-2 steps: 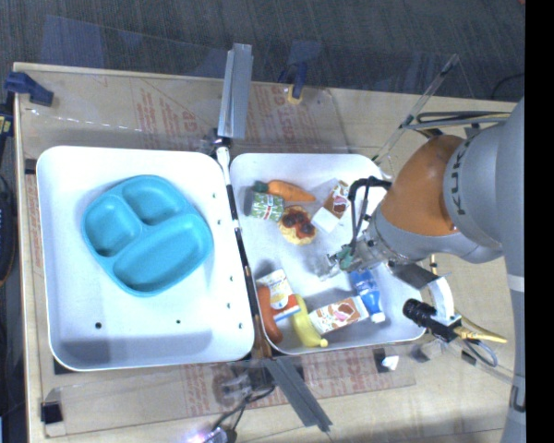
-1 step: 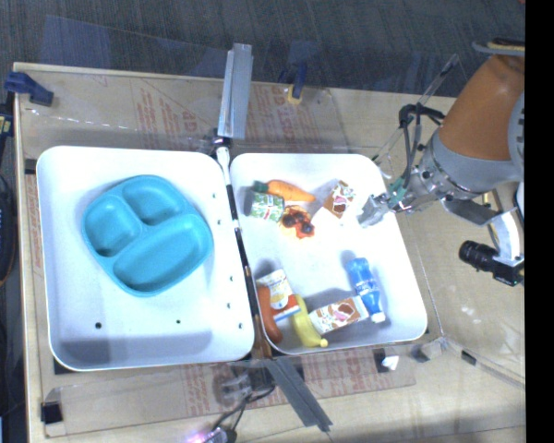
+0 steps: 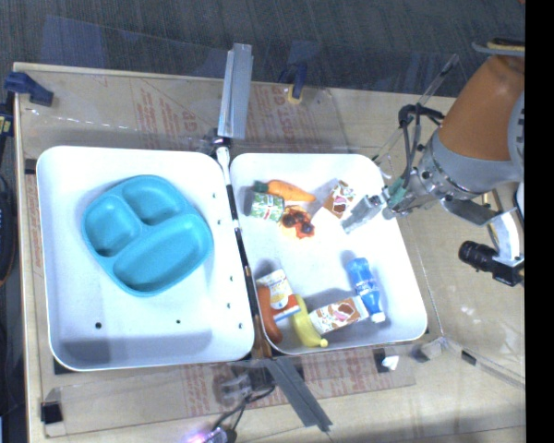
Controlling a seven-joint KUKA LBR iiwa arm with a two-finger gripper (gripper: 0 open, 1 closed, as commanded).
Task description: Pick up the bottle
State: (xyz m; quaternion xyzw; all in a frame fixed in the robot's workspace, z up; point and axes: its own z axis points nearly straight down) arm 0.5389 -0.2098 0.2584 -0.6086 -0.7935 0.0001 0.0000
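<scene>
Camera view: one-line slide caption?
Tool hovers over the right bin's upper edge; blue bottle lies below it among toys; blue plate in left bin.

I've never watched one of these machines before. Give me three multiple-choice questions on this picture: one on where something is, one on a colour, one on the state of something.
1. Where does the blue bottle lie?
A. in the left bin
B. in the right bin
C. on the bench outside the bins

2. What colour is the divided plate in the left bin?
A. blue
B. red
C. green

3. How is the bottle resting?
A. on its side, on the bin floor
B. raised in the air by the arm
C. on top of the plate

Answers:
1 B, it lies in the right bin, beside a small carton.
2 A, the plate is light blue.
3 A, it lies flat, apart from the end effector above the bin's upper right part.
</scene>
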